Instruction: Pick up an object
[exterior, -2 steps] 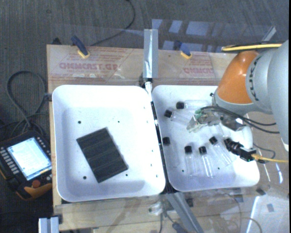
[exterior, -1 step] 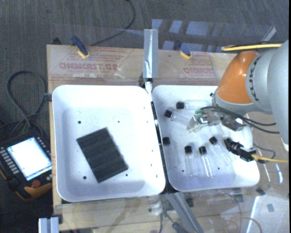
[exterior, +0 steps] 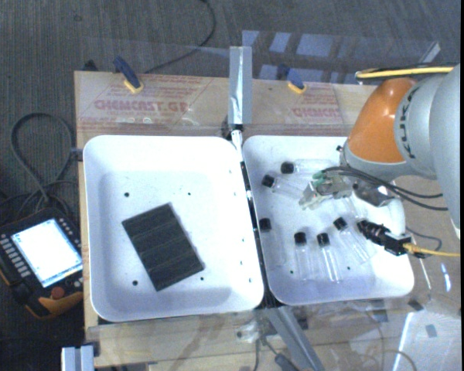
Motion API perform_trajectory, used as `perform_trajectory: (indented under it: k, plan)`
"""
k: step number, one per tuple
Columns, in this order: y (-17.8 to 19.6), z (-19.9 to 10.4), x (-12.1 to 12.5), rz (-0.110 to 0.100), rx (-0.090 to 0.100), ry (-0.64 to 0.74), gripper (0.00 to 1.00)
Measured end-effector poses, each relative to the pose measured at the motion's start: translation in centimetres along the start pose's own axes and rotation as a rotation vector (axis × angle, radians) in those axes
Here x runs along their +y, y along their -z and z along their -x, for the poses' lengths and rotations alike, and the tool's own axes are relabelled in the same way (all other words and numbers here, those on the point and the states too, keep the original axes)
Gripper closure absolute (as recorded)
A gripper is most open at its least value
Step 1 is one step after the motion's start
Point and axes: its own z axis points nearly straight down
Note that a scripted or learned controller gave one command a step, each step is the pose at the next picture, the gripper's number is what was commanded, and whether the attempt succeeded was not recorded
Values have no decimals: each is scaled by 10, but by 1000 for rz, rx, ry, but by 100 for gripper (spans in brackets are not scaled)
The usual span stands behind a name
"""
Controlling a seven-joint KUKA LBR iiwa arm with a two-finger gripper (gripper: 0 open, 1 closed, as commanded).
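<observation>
In the right bin (exterior: 290, 284) I've got clear vials (exterior: 327, 263) with black caps, slim glassy tubes lying scattered on smooth white plastic. One vial sits by the gripper (exterior: 319, 189), touching or just beside it; I can't tell which, nor how the hand is set. My arm (exterior: 406, 126) reaches in from the right, orange band over the bin's far corner. A ribbed black slab (exterior: 162, 246) lies tilted in the left bin (exterior: 100, 207).
</observation>
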Motion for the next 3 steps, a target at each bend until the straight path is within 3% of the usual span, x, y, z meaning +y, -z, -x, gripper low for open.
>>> perform_trajectory:
  k: [1, 2, 3]
  plan:
    - [0, 0, 0, 0, 0, 0, 0]
    - [8, -1, 0, -1, 1, 0, 100]
    - [8, -1, 0, -1, 1, 0, 0]
